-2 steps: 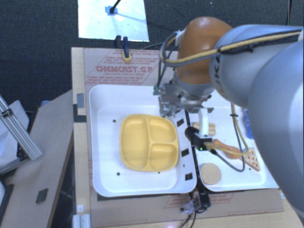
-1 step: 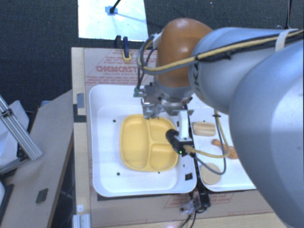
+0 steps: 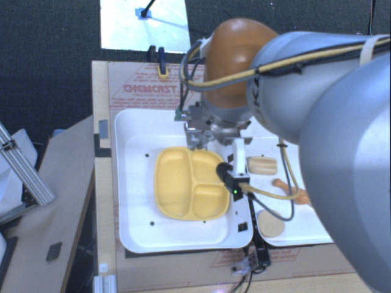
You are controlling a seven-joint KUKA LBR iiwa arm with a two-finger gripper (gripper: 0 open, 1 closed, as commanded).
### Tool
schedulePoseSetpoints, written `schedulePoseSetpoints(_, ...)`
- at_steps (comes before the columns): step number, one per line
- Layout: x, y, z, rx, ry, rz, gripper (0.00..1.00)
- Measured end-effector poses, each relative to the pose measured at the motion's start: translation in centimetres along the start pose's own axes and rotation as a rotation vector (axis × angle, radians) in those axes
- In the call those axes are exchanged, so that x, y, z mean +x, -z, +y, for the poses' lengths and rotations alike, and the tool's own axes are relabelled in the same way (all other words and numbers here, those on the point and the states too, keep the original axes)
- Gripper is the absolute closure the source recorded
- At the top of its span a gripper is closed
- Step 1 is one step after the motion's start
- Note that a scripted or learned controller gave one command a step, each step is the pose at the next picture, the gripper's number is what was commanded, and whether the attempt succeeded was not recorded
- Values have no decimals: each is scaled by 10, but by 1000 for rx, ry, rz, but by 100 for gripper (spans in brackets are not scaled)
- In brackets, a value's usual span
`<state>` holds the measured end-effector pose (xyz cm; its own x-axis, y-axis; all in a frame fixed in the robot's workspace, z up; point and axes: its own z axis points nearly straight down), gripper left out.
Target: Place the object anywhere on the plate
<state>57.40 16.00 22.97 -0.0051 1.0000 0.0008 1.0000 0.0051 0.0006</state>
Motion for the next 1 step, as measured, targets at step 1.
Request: schedulePoseSetpoints(1, 0, 0, 0, 0, 0, 0, 0)
